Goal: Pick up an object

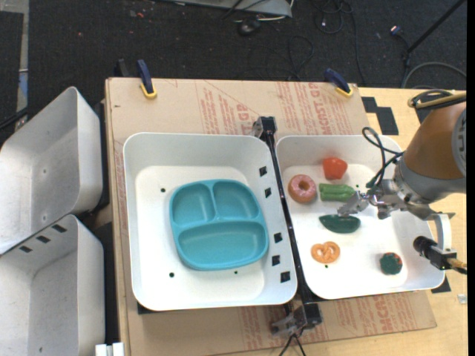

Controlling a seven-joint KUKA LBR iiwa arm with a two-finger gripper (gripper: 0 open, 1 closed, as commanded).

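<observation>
Two shallow white bins side by side on a brown bench, near the middle of the frame. Left bin: a teal divided plate lying flat at its centre. Right bin: a pink doughnut near the upper left, a red piece of toy food just above and to the right of it, a light green piece directly right of the doughnut, a dark green flat piece below that, an orange pretzel toward the lower left, and a small dark green ball with a red spot toward the lower right. Grey arm with orange band reaching in from the right edge of the frame, wrist over the right side of the right bin. Gripper low between the light green piece and the dark green flat piece, just above the latter; cannot tell whether clenched or released, nor whether touching either piece. Two more white bins stacked at a slant along the left edge of the frame, off the bench.
</observation>
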